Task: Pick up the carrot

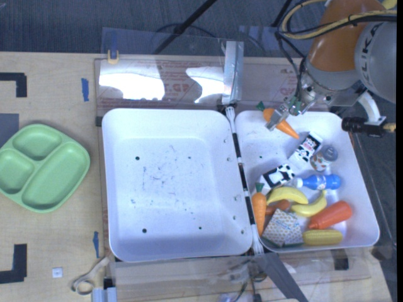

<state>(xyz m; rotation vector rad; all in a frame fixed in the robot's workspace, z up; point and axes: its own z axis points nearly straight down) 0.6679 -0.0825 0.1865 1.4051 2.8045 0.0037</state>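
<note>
**Carrot at the far end of the right bin, gripper on top of it**

We see a small orange carrot point(284, 126) lying near the far wall of the right bin point(368, 194), its green end pointing toward the back-left. The gripper point(278, 118) hangs right over it, its tips overlapping the carrot's upper part; we cannot tell whether the carrot sits between them, nor how the tool is set.

Toward us in the same bin lies a second, larger carrot point(259, 210) against the left wall. Beside it are a banana point(296, 199), a blue bottle point(320, 182), a black-and-white cow-patterned piece point(278, 175), a red-orange vegetable point(330, 214) and a yellow corn cob point(322, 236).

The left bin point(170, 181) adjoins the right one. A green divided plate point(41, 167) rests on the bench point(50, 93), well apart on the left.
</note>
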